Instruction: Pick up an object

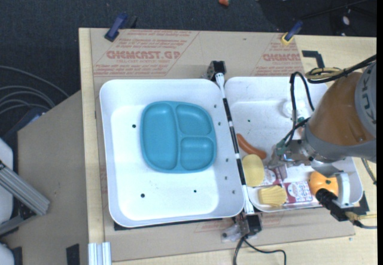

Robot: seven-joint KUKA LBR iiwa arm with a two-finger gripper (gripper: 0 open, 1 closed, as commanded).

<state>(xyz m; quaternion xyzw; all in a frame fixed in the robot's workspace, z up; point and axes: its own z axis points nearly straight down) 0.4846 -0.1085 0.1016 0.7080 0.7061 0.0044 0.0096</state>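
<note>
Reaching arm: grey arm with an orange band [342, 119] enters from the right and covers the right half of the right bin.
Gripper: two-finger gripper [281, 159] sits low over the front middle of the right bin, just beside the pale yellow block and above the printed packet.
Jaws: state cannot be told; the wrist hides them.
Surface: brown board sheet printed with red lettering [149, 54]; it carries both bins and leaves a narrow margin on all sides.
Left bin: shallow white plastic bin with rounded corners [109, 138]; wide bare floor along the front and left edges.
Plate: smooth blue plastic plate with three compartments [178, 136]; lies flat near the centre of the left bin, apart from every wall.
Right bin: shallow white plastic bin [257, 87]; its rear half is open floor, and its left wall touches the left bin's wall.
Task objects: all lie in the front left part of the right bin, close together.
Sausage: glossy orange-red sausage shape [251, 146]; lies at a slant close to the left wall.
Block: pale yellow rounded block, matt [252, 170]; just in front of the sausage.
Ridged piece: yellow ridged piece [272, 196]; close to the front wall.
Packet: flat red-and-white printed packet [297, 191]; just beside the ridged piece.
</note>
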